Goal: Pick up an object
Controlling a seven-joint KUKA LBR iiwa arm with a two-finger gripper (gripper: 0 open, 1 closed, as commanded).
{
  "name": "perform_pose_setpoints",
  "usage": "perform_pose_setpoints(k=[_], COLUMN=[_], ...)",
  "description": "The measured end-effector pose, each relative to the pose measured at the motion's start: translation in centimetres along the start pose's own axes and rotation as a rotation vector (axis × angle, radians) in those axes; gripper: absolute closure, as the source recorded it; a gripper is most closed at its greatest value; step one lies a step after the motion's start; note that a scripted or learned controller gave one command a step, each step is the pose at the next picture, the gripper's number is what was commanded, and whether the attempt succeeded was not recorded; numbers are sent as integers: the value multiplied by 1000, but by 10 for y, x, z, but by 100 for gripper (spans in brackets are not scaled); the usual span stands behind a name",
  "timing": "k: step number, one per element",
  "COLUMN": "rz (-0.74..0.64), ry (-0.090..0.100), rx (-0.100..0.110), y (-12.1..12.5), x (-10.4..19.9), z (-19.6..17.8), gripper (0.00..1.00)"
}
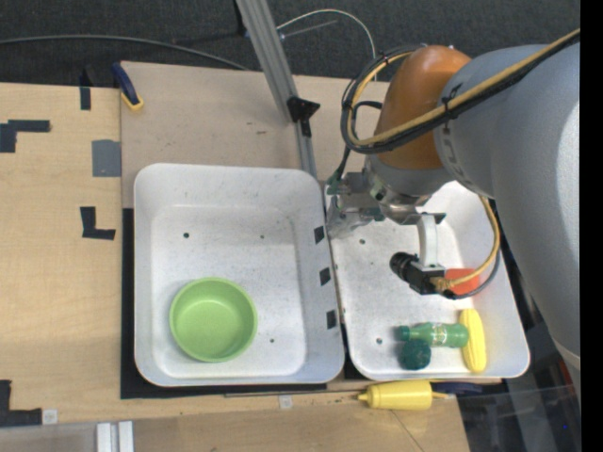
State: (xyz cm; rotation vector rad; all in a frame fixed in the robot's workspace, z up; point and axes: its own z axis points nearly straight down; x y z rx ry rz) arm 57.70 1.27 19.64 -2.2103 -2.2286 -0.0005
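Hanging over the far left corner of the right bin (372, 295) is the gripper (350, 207). Whether it is spread or pressed together cannot be told, and nothing is seen in its hold.
Right bin, near edge: green bottle (429, 335) lying on its side, with a yellow toy (473, 339) touching its end.
Left bin (236, 224): green bowl (213, 320), upright, near corner.
Bench (207, 111), just outside the bins: yellow bottle (400, 395).
Task status, as judged: nothing lifted yet. Descent, grasp and raise all remain.
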Motion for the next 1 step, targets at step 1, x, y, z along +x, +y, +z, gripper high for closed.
perform_pose_setpoints(k=[1], rz=[-1], ry=[0], rx=[0], y=[0], x=[61], z=[-10], gripper=[100])
